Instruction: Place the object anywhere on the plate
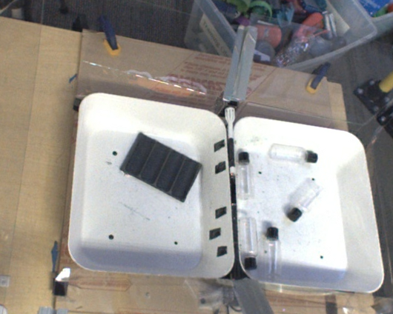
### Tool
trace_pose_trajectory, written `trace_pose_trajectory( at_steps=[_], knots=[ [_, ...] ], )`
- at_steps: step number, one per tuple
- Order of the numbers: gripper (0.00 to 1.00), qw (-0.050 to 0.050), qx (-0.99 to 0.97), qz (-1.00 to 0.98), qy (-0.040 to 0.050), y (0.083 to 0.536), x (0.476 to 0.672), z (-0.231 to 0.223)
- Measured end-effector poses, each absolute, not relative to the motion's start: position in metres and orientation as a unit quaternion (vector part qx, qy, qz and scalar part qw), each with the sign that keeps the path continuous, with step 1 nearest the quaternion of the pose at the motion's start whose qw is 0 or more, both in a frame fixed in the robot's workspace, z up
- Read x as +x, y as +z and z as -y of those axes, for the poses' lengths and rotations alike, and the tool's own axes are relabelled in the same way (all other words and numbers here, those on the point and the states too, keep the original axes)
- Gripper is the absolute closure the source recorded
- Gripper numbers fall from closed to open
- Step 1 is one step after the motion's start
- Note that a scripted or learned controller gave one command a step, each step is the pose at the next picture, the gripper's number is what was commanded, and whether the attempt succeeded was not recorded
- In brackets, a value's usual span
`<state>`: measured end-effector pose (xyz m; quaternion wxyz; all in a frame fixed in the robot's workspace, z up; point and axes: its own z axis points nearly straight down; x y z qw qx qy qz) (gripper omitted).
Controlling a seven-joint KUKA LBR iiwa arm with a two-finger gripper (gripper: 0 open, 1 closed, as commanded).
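We see the dark ribbed plate flat in the left bin; clear vials lie scattered at three o'clock, ungrasped; hand state unknowable.

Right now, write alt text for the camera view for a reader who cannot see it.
Two white bins sit side by side on a bench. The left bin holds a dark ribbed plate; the right bin holds several clear vials with black caps. A tub of colourful items stands behind them.
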<state>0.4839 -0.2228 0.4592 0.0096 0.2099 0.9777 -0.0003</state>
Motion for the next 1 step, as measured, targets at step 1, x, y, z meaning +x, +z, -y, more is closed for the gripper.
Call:
trace_pose_trajectory(
  at_steps=[1],
  knots=[
    [0.0,0.01,0.21,-0.978,-0.0003,0.4591,0.4839,0.2228]
  ],
)
